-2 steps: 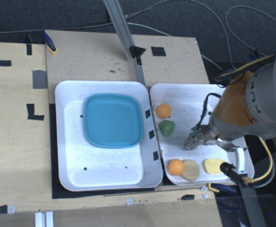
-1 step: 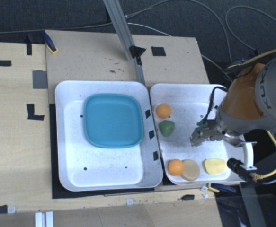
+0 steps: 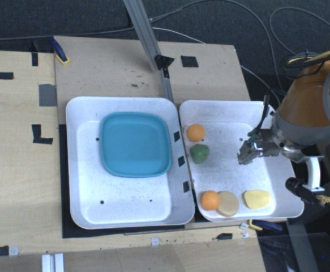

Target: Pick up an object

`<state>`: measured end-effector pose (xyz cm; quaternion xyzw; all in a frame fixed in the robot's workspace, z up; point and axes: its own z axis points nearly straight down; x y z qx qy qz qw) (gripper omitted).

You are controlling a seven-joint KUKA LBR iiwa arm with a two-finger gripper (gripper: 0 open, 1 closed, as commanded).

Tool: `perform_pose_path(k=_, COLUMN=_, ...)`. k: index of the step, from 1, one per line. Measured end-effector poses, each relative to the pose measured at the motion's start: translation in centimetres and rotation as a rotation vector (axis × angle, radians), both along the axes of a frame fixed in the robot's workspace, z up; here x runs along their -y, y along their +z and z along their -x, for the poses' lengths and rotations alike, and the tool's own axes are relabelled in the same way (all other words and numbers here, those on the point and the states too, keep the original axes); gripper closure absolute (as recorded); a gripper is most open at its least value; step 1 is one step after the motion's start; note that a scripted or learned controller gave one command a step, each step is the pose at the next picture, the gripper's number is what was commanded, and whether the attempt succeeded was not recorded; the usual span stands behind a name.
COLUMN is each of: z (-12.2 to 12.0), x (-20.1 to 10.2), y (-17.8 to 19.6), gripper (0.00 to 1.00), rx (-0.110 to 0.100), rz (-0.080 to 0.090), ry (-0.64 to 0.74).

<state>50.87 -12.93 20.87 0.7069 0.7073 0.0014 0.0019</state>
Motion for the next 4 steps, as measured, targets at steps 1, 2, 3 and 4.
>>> perform_pose_path(k=1, z=0.0, x=0.0, y=0.0, gripper=1.0, rx=-0.005, rz=-0.001, ry=0.0)
perform_pose_path(k=2, z=0.1, x=-5.4, y=-0.7, gripper=1.0, rx=-0.006, rz=-0.002, ry=0.004)
perform_pose_path(k=3, z=0.2, x=-10.8, y=0.8, gripper=1.0, rx=-0.005, rz=-0.002, ry=0.004)
perform_pose_path(k=4, z=0.2, x=-16.0, y=2.1, gripper=1.0, rx=-0.005, rz=-0.002, ry=0.004)
